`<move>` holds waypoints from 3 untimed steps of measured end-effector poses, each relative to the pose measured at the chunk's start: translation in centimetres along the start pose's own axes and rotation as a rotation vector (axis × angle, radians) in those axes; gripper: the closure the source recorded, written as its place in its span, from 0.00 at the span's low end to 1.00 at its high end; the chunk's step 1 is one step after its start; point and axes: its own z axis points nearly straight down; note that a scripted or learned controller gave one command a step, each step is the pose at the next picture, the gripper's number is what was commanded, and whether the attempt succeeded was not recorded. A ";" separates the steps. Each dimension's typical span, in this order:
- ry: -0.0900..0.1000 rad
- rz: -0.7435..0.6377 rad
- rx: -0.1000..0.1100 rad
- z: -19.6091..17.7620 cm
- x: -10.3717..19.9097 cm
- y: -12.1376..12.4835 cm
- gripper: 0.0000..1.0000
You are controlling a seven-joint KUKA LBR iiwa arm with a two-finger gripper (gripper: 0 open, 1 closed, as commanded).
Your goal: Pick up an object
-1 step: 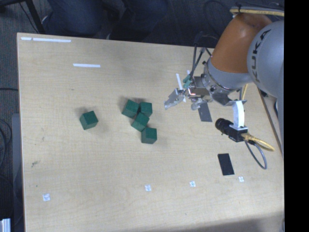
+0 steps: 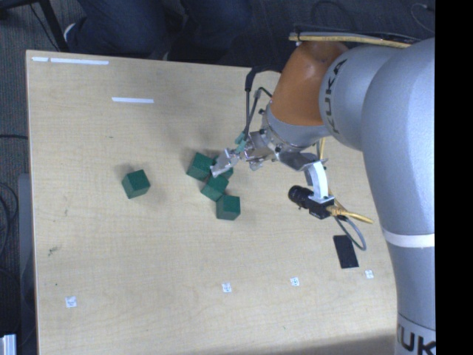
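Green blocks are the candidate objects. Three of them form a cluster near the centre of the surface [image 2: 148, 272]: an upper block [image 2: 199, 166], a middle block [image 2: 214, 189] and a lower block [image 2: 228, 207], each touching or just beside the next. A fourth, lone block [image 2: 136, 183] lies well apart, at 9 o'clock from the cluster.

The tool [image 2: 222, 167] sits at the upper edge of the cluster, just beside the upper block and at 12 o'clock from the middle block. Whether it is released or clenched cannot be told from this view; its metal tip is small and partly overlaps the blocks. No block is seen lifted clear of the surface.

Step in hand, as a judgement: the approach or grasp attempt on the cluster. The lift is not yet done.

The next move calls for:
1. Confirmation that one block, not two, lies in the tool's path.
2. A straight vertical lift, since the neighbouring blocks are close enough to be dragged or knocked aside.

The surface is pale, wood-toned board with a white strip at 11 o'clock and small white markers along the 6 o'clock edge. A black cable fitting [image 2: 309, 200] and a dark flat tag [image 2: 345, 251] hang beside the arm [image 2: 384, 109]. Beyond the 12 o'clock edge, dark grey floor and dark fabric are visible.
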 end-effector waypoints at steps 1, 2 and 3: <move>-0.004 -0.119 -0.011 7.3 -0.5 1.4 0.00; -0.007 -0.124 -0.014 6.1 -0.6 1.5 1.00; -0.001 -0.037 -0.005 -10.7 3.4 6.5 1.00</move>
